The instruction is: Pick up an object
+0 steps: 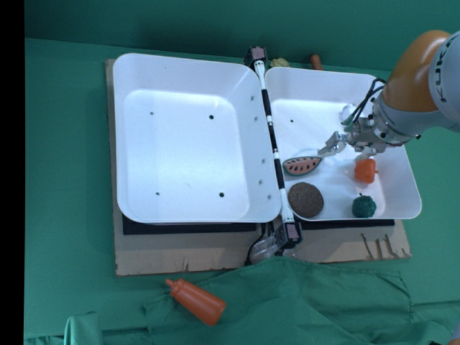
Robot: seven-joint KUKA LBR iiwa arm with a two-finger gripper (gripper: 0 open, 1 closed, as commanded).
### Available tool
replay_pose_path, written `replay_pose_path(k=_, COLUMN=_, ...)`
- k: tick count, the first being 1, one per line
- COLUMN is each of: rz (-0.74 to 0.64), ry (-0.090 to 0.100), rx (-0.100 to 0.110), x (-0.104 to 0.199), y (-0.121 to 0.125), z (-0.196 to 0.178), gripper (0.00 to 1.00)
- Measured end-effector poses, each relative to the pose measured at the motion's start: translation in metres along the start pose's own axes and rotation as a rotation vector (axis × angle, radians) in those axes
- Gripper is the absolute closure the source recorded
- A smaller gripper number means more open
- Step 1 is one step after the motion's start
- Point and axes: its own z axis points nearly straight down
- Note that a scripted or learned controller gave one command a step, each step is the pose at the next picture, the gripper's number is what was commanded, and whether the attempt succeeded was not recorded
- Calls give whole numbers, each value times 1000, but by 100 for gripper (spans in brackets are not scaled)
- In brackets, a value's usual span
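The arm (424,77) enters from the right and reaches over the right bin (402,192), its orange band high at the frame's edge. The gripper (332,146) sits above the bin's middle area, pointing left toward the divider between the bins. Its two fingers appear spread, with nothing visible between them; the tool is empty and unclosed as far as the view allows. A watermelon slice (302,166), red with a green rind, lies just below and left of the fingertips, near the bin's left wall; contact between slice and fingers cannot be confirmed. A small orange-red object (365,170) rests on the bin floor directly under the wrist, close to the gripper body. A round brown disc (305,200) lies flat toward the near-left corner of the same bin. A dark green, rounded object (364,206) sits near the front wall, right of the disc and apart from it. The left bin (129,192) stands beside the right one, sharing the central rail. Both bins rest on a cardboard sheet (144,257) laid over green cloth. An orange bottle (196,301) lies on its side on the cloth in front of the bins, well apart from them.
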Motion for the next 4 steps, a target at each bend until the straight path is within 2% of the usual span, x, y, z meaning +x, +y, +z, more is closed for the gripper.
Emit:
replay_pose_path(k=1, rz=3, ry=-5, rx=-13, x=-2, y=2, z=-17, gripper=100)
replay_pose_path(k=2, rz=-2, ry=-1, rx=-6, x=-5, y=7, z=-62, gripper=100)
replay_pose_path(k=4, rz=-2, ry=-1, rx=-6, x=-12, y=22, z=-159, gripper=100)
